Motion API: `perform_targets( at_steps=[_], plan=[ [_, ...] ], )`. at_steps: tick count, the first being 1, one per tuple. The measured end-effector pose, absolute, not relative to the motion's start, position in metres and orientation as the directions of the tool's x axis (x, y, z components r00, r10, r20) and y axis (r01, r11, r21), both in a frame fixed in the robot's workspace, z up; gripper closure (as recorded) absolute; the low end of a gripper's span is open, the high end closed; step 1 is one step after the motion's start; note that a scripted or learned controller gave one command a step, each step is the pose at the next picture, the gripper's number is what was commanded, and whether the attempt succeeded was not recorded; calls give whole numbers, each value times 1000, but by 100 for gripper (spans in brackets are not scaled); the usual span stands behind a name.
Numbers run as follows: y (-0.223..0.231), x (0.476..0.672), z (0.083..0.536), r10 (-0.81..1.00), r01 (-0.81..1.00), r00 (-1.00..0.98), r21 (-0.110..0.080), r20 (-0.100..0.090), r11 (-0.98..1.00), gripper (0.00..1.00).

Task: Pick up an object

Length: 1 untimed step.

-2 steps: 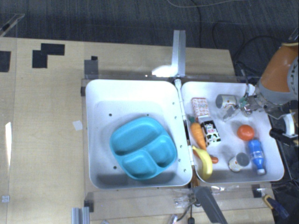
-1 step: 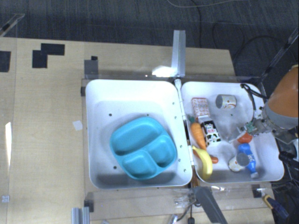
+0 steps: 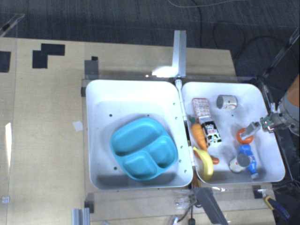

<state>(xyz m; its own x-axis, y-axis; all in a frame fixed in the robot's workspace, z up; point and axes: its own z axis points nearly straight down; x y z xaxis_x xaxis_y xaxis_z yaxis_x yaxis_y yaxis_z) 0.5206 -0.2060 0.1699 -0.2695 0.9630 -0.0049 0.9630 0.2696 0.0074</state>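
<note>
From my feed, dark grey carpet (image 3: 103, 8) spans twelve o'clock, a thin cable (image 3: 220, 1) looping across it toward one o'clock. The pale wooden bench (image 3: 42, 139) fills nine o'clock, with black patches (image 3: 47, 54) toward ten.

— What lies in the right bin (image 3: 262, 97)?
— A banana (image 3: 205, 162) and carrot (image 3: 198, 134) by the divider, a small carton (image 3: 212, 133), a pink box (image 3: 201, 107), a can (image 3: 227, 101) on its side, an orange ring (image 3: 243, 136), a blue bottle (image 3: 245, 159).
</note>
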Motion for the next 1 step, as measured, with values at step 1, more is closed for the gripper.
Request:
perform_targets(
  at_steps=[1],
  plan=[
    [-206, 535, 89, 873, 873, -488, 8, -8, 488, 0]
  ],
)
